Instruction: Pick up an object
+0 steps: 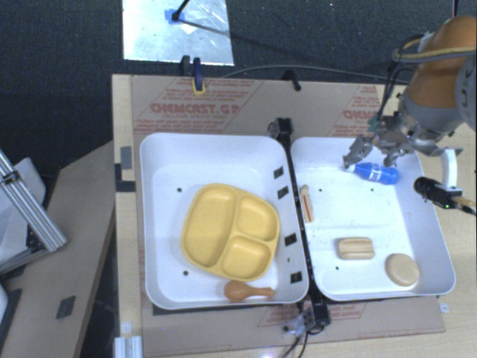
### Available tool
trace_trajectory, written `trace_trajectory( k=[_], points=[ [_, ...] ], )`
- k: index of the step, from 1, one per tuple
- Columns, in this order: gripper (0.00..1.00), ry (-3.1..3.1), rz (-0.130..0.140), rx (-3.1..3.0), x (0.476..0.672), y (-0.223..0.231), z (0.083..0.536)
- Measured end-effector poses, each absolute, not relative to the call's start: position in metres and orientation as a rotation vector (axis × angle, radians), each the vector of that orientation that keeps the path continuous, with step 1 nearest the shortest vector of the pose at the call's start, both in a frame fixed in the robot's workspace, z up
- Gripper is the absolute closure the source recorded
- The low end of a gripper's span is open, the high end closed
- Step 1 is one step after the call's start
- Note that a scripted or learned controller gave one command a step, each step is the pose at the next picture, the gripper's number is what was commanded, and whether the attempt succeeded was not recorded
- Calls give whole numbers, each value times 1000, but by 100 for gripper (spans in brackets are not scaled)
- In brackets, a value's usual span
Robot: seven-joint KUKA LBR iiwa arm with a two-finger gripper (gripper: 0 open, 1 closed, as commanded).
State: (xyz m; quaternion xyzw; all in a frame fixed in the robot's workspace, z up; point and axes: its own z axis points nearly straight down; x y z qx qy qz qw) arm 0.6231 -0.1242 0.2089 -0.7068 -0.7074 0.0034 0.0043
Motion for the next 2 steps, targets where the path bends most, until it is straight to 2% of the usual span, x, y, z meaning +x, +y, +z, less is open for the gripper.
trace_trajectory(
  k=[1,2],
  points=[
    [0,-2226,-1,-2219,626,-124,216],
    [0,-2223,2,-2217,631,-122,155]
  ],
)
